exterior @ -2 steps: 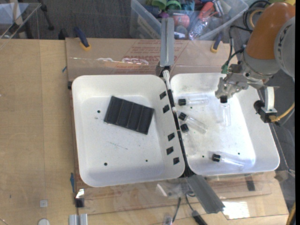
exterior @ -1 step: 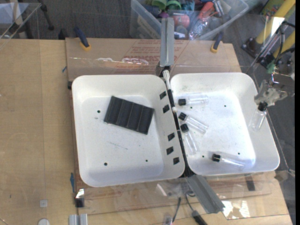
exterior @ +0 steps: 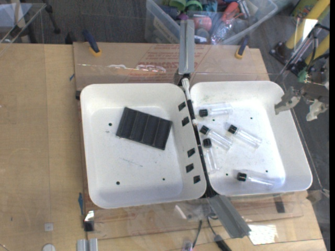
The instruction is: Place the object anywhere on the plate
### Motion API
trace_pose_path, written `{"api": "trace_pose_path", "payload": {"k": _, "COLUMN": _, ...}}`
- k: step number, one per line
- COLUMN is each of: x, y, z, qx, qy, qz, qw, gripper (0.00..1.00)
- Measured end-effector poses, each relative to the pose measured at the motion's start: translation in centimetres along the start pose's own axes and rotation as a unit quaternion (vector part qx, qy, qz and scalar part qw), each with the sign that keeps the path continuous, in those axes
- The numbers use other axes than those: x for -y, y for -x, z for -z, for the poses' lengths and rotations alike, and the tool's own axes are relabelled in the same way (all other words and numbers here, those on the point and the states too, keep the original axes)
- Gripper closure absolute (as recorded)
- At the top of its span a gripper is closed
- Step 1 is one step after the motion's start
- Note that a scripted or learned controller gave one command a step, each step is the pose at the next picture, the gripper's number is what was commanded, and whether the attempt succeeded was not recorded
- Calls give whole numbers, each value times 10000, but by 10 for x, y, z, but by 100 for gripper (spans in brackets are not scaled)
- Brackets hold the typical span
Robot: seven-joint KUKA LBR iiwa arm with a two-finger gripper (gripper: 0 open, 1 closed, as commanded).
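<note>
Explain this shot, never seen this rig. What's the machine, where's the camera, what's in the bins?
The one camera is fixed above a wooden bench and looks down at a slant. Two shallow white bins sit side by side. The left bin holds a dark ridged plate, the target. The right bin holds several clear vials with black caps, the things to be moved; they lie scattered on their sides. The machine is a robot arm reaching in from the right; its gripper sits at the right bin's far right rim, above the vials, and I see nothing held in it. Whether it is open is too blurred to tell. Behind the bench stands a clear tub of coloured odds and ends.
</note>
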State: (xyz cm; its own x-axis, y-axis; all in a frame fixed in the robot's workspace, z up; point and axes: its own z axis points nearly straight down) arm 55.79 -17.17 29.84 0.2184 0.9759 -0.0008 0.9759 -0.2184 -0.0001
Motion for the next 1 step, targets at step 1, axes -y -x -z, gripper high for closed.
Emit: {"api": "trace_pose_path", "payload": {"k": 1, "x": -1, "y": 0, "z": 11, "qx": 3, "qy": 14, "qz": 2, "qw": 10000, "gripper": 100}}
